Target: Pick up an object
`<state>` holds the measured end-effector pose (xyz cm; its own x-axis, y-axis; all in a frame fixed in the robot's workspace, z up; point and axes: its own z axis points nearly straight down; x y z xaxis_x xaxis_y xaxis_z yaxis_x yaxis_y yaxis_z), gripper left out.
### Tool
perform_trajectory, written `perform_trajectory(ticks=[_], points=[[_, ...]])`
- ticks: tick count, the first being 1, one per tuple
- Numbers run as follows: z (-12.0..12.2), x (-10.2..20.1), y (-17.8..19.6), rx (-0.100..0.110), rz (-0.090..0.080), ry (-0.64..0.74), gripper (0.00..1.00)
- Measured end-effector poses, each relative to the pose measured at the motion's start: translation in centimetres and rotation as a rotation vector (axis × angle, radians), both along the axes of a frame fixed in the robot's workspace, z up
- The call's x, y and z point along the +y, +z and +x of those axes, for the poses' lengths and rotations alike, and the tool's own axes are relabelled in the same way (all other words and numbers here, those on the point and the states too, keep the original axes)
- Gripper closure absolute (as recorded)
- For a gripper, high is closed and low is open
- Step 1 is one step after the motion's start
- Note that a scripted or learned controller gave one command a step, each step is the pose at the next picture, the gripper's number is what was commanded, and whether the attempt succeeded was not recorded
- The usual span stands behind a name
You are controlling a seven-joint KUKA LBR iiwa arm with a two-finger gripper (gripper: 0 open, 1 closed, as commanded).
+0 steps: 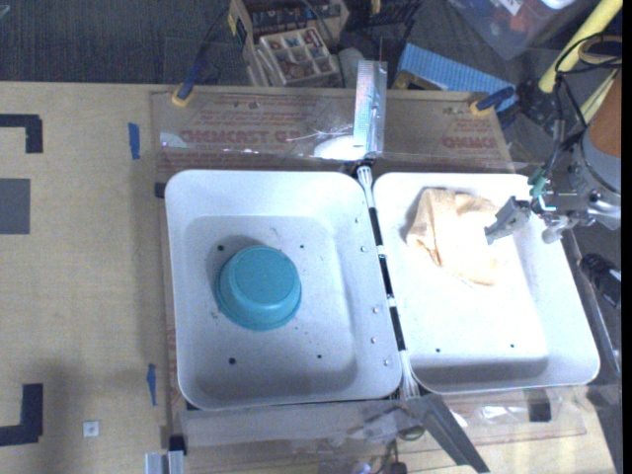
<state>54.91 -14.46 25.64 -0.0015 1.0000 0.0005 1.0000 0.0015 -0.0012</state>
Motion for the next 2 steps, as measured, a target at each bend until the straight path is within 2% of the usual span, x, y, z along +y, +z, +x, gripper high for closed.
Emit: perform_trajectory(ticks=[1, 2], points=[[4.6, 2.6, -16.1, -0.010, -0.003, 0.094, 0.00], [4.7, 2.3, -15.0, -0.015, -0.006, 0.088, 1.00]])
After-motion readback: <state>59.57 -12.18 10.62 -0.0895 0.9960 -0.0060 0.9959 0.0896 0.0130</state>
